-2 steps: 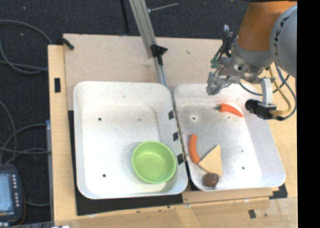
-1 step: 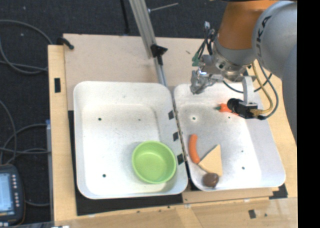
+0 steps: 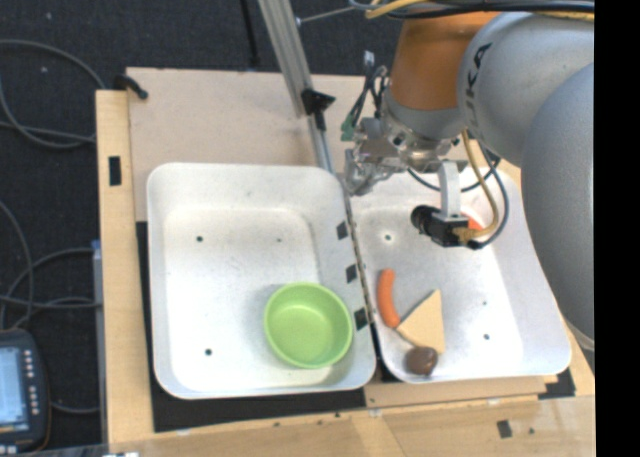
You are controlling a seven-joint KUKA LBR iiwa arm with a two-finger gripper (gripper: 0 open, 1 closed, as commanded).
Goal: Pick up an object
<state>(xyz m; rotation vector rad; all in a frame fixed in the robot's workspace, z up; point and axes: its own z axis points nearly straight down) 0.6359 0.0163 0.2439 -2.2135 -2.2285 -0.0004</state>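
two-finger gripper w/ metal fingers hangs over the far left corner of the right shallow white bin, by the wall shared w/ the left white bin; can't tell if it's open or closed, nothing visibly held. likely picks, the orange carrot-like stick, tan wedge-shaped block & small dark brown lump, crowd the near left edge so little side room, mid-bin is open; round green plastic bowl sits near-right in the left bin

Dark floor, tan bench
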